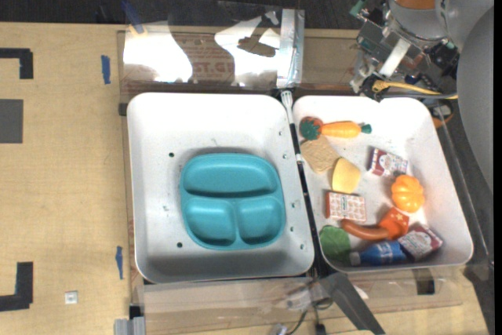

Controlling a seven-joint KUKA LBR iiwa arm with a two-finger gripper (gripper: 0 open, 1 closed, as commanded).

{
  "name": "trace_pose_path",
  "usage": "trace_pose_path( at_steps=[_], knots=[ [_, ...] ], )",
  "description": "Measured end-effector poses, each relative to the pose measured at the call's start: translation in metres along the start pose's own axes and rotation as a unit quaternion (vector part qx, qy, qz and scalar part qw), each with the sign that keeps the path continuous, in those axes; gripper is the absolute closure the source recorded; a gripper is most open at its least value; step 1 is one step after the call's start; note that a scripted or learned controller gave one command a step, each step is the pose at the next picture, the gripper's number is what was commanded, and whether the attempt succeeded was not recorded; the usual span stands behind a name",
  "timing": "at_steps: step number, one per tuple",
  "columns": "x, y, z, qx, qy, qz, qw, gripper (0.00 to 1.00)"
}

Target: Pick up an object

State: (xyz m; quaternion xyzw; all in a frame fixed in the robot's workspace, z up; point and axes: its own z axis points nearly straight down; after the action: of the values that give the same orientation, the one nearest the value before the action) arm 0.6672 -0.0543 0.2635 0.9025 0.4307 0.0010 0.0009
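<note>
Cannot tell gripper (375, 68) state, blurred above right bin (447, 169) rim; glossy plastic carrot (345, 129), smooth teal tray (232, 198)

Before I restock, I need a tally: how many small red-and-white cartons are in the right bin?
3. One carton lies near the right wall, one sits mid-bin below the yellow wedge, one lies at the front right corner. Others may be hidden.

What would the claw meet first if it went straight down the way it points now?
Probably the back rim of the right bin or the bench there; the claw hangs above that far edge. Depth is unclear.
</note>
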Motion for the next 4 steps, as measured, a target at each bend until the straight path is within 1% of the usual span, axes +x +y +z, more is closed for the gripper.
trace_pose_path(
  at_steps=[1,2,3,4],
  knots=[
    [-0.044,0.028,0.083,0.005,-0.004,0.261,0.9652,1.00],
    [-0.042,0.028,0.080,0.003,-0.002,0.260,0.9656,0.00],
    [-0.040,0.019,0.063,0.002,0.000,0.338,0.9411,0.00],
    [-0.089,0.056,0.114,0.004,-0.005,0.338,0.9412,0.00]
  ],
)
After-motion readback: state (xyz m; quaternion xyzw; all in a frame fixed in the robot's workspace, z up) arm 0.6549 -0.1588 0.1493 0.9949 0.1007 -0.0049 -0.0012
